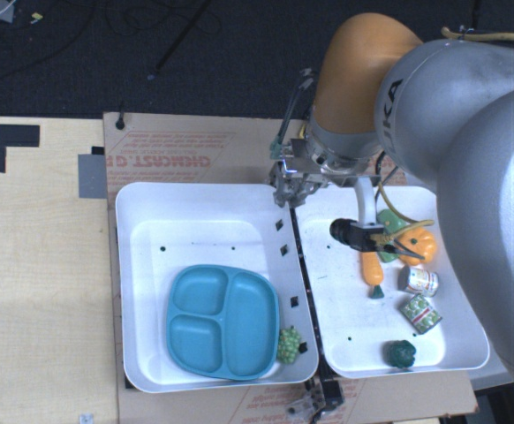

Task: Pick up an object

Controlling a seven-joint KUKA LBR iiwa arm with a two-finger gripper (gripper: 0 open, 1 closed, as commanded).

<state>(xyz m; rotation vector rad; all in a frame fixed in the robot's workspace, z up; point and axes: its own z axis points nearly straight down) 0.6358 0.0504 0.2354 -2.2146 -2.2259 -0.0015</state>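
Gripper hovering over bins' divider, fingers' state unclear, cannot tell. Small orange plastic carrot lying in right white bin, well apart; probably light, stiff, slippery, so gripping across its thick middle.

Glossy white plastic bins, matt blue plastic tray, wood-grain bench

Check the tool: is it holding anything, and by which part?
Nothing is seen held. The tool sits at the back rim between the two bins, apart from the carrot and other items.
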